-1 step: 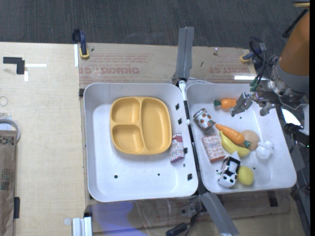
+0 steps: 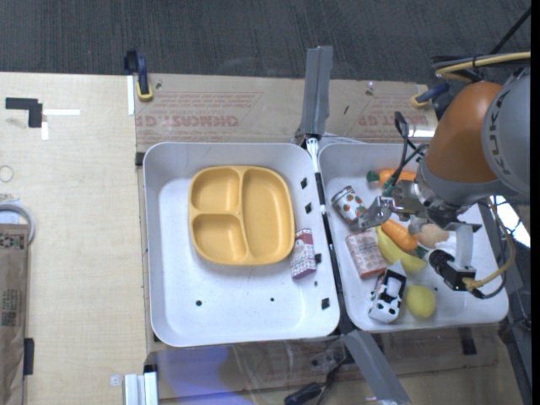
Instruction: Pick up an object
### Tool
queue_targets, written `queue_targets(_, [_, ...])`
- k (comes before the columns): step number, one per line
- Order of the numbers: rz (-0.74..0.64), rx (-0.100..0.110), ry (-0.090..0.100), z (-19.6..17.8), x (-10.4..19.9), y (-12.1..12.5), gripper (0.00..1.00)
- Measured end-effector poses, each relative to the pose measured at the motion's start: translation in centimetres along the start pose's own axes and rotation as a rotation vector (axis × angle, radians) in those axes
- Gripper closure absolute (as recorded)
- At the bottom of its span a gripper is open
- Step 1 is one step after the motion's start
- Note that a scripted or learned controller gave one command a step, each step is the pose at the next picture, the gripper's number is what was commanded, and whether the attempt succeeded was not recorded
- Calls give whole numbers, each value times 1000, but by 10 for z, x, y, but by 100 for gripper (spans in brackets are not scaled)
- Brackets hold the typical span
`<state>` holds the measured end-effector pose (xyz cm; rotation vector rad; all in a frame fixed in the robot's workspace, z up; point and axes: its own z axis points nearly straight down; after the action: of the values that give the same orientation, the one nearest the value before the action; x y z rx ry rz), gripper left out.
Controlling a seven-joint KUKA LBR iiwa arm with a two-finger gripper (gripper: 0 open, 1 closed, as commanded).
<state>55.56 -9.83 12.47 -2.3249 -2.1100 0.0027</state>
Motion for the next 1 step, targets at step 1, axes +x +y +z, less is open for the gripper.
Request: queue_targets(1, [-196,-11,1,29,-14,17,0])
